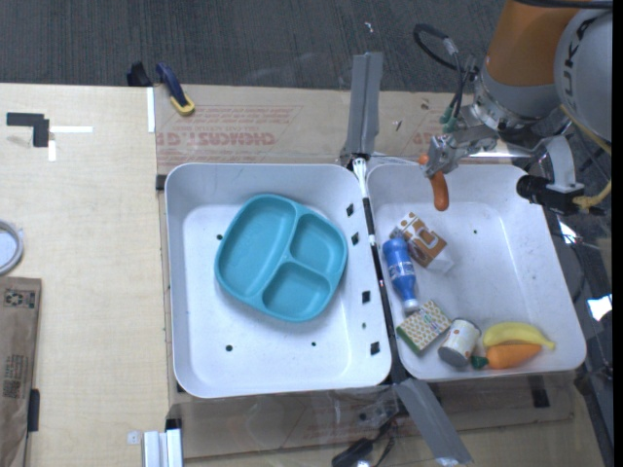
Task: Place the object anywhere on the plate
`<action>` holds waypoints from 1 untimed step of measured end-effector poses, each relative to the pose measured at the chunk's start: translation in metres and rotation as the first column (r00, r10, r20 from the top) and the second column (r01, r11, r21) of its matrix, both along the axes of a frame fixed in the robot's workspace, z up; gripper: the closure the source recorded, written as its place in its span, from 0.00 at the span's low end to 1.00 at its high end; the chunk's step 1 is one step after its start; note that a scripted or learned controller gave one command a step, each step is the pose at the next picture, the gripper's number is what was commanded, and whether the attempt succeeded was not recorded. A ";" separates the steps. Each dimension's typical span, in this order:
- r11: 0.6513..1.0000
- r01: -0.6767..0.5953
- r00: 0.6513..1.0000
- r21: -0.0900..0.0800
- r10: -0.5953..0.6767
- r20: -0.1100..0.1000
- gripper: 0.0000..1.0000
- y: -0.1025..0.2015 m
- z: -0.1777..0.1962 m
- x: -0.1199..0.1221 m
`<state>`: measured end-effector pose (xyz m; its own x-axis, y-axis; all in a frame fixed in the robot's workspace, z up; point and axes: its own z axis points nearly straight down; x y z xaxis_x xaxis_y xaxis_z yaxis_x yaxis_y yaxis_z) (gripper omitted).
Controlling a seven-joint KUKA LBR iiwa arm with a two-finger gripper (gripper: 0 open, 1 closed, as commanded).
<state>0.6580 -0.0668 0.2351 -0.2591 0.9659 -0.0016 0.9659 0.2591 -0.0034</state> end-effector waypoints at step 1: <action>0.964 -0.267 0.964 0.003 0.267 -0.001 1.00 0.049 -0.035 -0.051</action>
<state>0.6070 -0.0183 0.2002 -0.5077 0.8615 0.0010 0.8615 0.5077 -0.0035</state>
